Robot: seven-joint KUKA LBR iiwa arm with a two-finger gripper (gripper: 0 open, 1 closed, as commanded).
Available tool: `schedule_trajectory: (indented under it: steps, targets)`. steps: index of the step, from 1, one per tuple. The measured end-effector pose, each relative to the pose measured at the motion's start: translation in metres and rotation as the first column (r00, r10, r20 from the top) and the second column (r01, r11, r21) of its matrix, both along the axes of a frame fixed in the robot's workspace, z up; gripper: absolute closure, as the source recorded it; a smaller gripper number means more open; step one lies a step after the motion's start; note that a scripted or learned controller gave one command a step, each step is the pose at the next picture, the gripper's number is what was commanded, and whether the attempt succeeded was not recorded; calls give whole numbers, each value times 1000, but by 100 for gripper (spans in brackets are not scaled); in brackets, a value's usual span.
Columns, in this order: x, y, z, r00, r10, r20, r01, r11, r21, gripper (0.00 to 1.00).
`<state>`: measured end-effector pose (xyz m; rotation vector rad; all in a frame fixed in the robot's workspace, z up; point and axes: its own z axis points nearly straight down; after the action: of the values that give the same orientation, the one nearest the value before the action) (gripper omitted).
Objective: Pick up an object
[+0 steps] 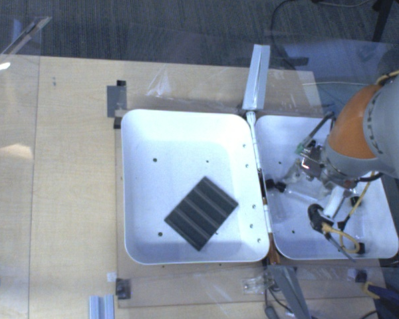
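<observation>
I read this as the search/approach step: nothing is lifted yet. The only obj I can make out is the dark ribbed slab [201, 212], lying flat and turned on a diagonal in the left bin [139, 138], toward its near side, clear of all four walls.

The arm [379, 121] comes in from the right and is bent down over the right bin [279, 135], orange band [352, 128] topmost, wrist angled down-left. The gripper [289, 178] sits low in that bin, near its left wall, just beside the divider between bins. It's mostly lost under wrist hardware and cables [336, 234], so I can't tell what the claw is doing, nor whether anything is in it. A small dark bit near the divider could be a part of the tool or a small obj; too small to say.

Next move, my guess: lift clear of the divider, cross left, centre over the slab, and rotate the wrist to span its narrow width. It's flat and thin, so a pinch from above may slip off the edges.
</observation>
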<state>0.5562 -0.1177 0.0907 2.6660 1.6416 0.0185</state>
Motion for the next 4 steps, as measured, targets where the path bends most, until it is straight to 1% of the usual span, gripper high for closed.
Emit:
schedule_trajectory:
  steps: [1,2,3,4]
  targets:
    - [2,-3,12,1000,-1,8,1,1000,-7,100]
    - [2,-3,12,1000,-1,8,1,1000,-7,0]
    - [112,-7,-3,952,307,-9,-307,952,-1,0]
    - [70,10,-1,956,292,-7,-292,956,-1,0]
